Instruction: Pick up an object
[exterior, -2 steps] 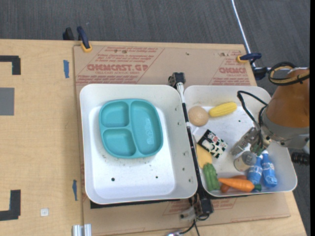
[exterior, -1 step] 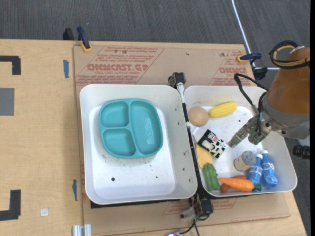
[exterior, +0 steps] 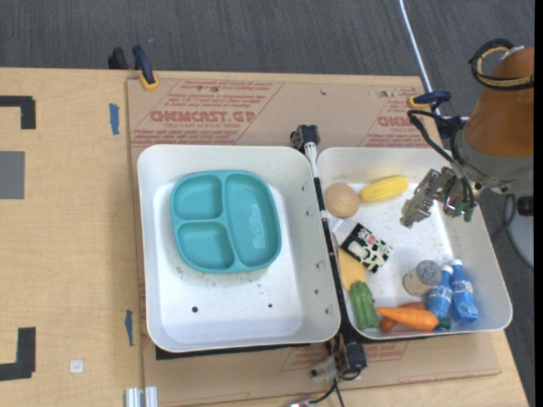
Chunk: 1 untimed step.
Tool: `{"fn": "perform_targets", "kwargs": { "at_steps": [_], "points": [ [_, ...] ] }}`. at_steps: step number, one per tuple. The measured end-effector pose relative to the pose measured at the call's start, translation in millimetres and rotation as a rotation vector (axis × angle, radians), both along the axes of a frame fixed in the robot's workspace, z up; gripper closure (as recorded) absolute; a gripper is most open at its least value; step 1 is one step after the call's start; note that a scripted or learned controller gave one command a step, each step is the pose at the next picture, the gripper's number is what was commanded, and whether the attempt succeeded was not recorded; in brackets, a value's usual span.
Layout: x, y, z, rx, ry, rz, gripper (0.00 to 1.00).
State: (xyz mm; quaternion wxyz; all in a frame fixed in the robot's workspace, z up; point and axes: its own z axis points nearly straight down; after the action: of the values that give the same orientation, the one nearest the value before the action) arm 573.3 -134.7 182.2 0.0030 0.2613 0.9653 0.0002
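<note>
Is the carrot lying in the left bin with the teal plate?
No, the carrot lies in the right bin near its front edge, while the teal plate sits alone in the left bin.

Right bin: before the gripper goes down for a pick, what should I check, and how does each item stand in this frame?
1. Gripper over the right bin: ok.
2. Nothing between its fingers: cannot tell.
3. Bare floor beneath it, no object directly under: not ok for a pick here.
4. Corn lies apart from the egg: ok.
5. Carrot, blue bottles and green pepper crowded together: not ok.
</note>
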Motion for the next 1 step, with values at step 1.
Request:
{"fn": "perform_targets", "kwargs": {
  "at_steps": [1],
  "points": [
    [65.4, -0.5, 41.9, -0.002, -0.002, 0.360, 1.00]
  ]
}}
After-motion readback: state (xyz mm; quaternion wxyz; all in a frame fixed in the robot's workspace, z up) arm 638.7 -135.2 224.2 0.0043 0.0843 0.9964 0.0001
